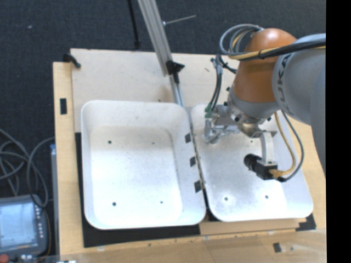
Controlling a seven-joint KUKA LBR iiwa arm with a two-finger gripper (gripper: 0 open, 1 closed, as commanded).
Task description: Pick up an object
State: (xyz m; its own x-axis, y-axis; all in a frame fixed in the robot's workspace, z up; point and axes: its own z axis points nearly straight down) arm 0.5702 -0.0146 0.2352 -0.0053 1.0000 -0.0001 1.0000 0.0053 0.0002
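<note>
Two shallow white bins sit edge to edge on a pale bench (120, 70), their shared rims marked by a few small dark tabs (193, 161). The left bin (137, 163) offers a wide bare floor, speckled and with raised rims all round. The right bin (241, 201) has open floor along its near side, while its far half lies under the arm (307, 75), which comes in from the right and is cut off at that edge. The gripper (213, 133) hangs below the orange band (263, 64), low over the far left corner of the right bin, close beside the shared rim; whether it is spread or pressed together cannot be told, as the metal there blurs together. No graspable object can be made out with confidence, and the wrist hides the floor beneath it. A small black piece (256, 165) with a yellowish cable shows over the right bin's middle, seemingly on a bracket from the wrist. A slanted metal post (156, 26) rises from the far side, leaving the left bin unobstructed.
</note>
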